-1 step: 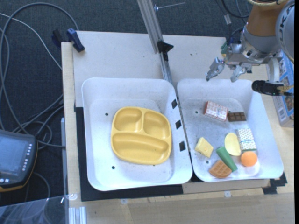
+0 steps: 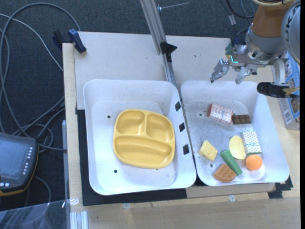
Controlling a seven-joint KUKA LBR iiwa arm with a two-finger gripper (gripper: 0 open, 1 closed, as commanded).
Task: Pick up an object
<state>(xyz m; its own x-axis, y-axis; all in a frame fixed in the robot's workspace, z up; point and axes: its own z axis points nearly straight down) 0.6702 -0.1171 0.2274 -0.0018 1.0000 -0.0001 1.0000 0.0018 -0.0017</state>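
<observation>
Hanging over the far rim of the right-hand shallow white bin (image 2: 267, 109), the two-finger gripper (image 2: 230, 76) on the grey arm with the orange band (image 2: 270, 11) has its fingers (image 2: 218, 73) spread apart and nothing between them. The likeliest target, by my reading, is the small box patterned in red and white checks (image 2: 220, 112), which lies below the fingers and toward the near side of the bin, the closest object to them. Its long axis runs roughly side to side across the bin, tilted slightly so that its right end sits nearer the camera. Touching or almost touching that end is a brown chocolate-bar piece (image 2: 240, 119), lying on much the same line. Farther beyond the fingers, near the bin's front edge, sit a pale yellow wedge (image 2: 208, 150), a yellow oval piece (image 2: 237, 147), a green stick-shaped piece (image 2: 230, 161), a round waffle-like disc (image 2: 224, 173), an orange ball (image 2: 254, 162) and a checked pale block (image 2: 251, 142). The other bin (image 2: 97, 128), off to the fingers' side, holds a yellow divided plastic tray (image 2: 143, 138).
</observation>
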